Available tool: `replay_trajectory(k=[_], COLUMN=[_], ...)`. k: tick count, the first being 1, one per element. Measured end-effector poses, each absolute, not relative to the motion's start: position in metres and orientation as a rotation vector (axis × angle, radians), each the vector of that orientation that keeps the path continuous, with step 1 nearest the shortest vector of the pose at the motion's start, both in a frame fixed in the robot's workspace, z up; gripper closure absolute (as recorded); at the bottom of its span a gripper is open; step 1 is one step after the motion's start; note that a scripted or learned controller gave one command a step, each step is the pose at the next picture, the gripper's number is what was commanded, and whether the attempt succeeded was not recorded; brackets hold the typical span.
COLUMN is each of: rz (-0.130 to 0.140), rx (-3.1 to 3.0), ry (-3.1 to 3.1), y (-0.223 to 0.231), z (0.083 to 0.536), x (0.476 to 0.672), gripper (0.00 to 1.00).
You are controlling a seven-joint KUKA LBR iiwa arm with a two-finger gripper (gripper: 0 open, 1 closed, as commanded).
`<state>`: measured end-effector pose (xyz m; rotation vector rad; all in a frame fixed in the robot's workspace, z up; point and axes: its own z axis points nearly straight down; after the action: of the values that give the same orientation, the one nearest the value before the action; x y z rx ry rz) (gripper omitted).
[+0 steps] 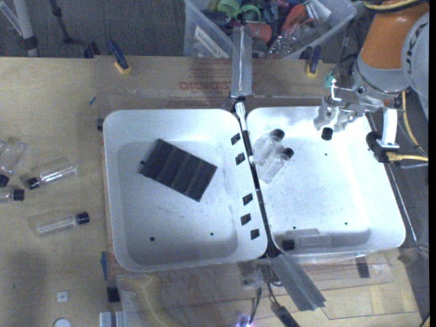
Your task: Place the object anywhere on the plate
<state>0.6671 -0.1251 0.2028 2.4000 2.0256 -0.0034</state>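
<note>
The gripper (332,119) hangs over the far right corner of the right bin (354,203); whether it is open or closed cannot be told, and nothing can be seen in its grasp. 2 clear bottles with black caps (271,154) lie together near that bin's far left corner, and what may be another clear bottle (304,240) lies along its near edge. A black ribbed plate (178,169) lies flat in the left bin (129,247). More clear bottles (49,197) are scattered at the tabletop's left edge.

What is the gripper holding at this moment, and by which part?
Nothing is seen held. The gripper hangs over the right bin's far edge, apart from the clear bottles. The dark plate lies in the left bin.
</note>
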Motion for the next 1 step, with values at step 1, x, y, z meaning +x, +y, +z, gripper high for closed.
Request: replay_trajectory(k=[1], rz=[0.001], rx=[2.523], ry=[1.868], y=[-0.0496], z=[0.2530], x=[0.6671], gripper=[1.00])
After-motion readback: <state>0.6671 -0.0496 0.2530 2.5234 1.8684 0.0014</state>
